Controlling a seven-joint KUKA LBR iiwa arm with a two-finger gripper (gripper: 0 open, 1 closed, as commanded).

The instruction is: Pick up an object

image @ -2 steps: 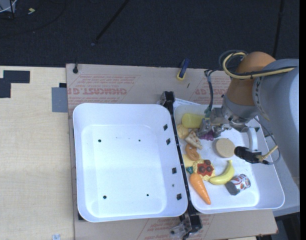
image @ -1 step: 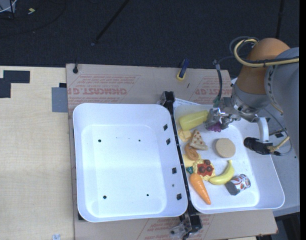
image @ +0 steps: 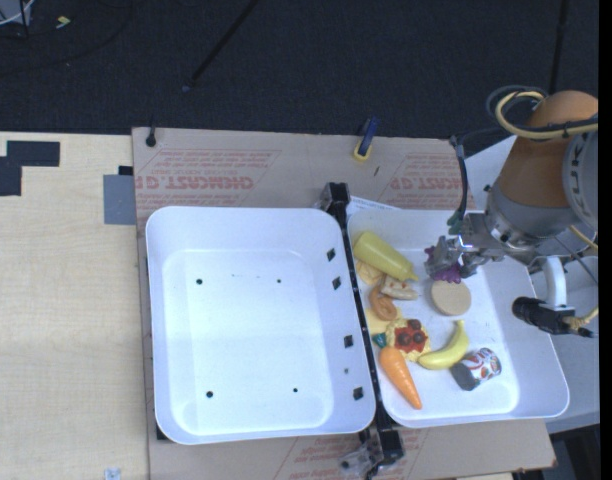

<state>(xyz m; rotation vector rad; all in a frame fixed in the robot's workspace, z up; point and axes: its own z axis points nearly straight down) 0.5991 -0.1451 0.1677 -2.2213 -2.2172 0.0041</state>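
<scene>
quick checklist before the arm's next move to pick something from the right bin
1. Gripper is over the right bin: ok, it sits at the bin's upper part.
2. An object lies near it: ok, the tan round disc is just below it in the picture.
3. Fingers open or shut: cannot tell, a purple shape blurs that spot.
4. Something already held: cannot tell.
5. Other objects within the same bin: ok, yellow corn, banana, carrot and a small can lie there.
6. Crowding around targets: not ok for the carrot and banana, which lie close against a red piece; the disc has more room.
</scene>
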